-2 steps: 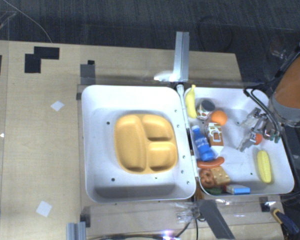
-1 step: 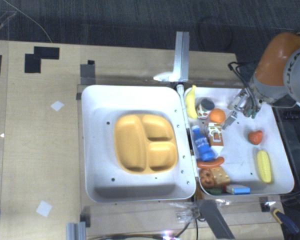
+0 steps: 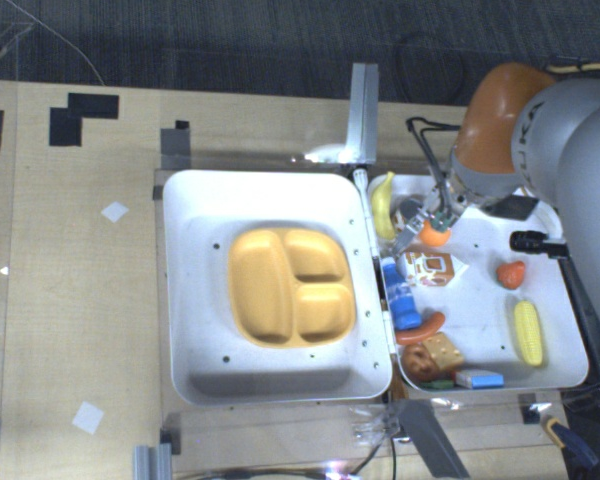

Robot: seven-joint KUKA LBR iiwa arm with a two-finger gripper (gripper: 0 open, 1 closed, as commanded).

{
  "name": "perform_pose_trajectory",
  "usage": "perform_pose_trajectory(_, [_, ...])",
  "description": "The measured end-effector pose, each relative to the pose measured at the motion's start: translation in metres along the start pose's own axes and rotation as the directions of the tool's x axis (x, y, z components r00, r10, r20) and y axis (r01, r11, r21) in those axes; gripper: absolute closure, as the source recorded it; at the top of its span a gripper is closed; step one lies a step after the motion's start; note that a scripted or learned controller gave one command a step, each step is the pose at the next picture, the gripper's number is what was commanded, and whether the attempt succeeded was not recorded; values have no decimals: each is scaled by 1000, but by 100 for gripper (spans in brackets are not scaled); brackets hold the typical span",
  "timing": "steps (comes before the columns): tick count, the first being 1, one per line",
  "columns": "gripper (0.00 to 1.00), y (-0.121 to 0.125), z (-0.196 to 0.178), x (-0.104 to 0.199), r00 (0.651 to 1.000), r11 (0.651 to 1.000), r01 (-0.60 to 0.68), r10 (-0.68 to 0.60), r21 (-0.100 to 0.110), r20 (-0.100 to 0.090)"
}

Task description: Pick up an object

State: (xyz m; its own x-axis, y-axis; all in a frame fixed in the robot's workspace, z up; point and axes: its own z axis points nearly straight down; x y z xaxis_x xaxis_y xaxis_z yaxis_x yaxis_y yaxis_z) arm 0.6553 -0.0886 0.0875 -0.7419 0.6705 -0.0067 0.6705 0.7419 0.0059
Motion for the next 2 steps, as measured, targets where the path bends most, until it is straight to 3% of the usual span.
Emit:
perform_pose_trajectory(1, [0,-13,-60,-24,953,953,301,-301,1,1])
perform_pose_trajectory(2, [0,-9,-7,-8,971,971,238,-238,1,-1])
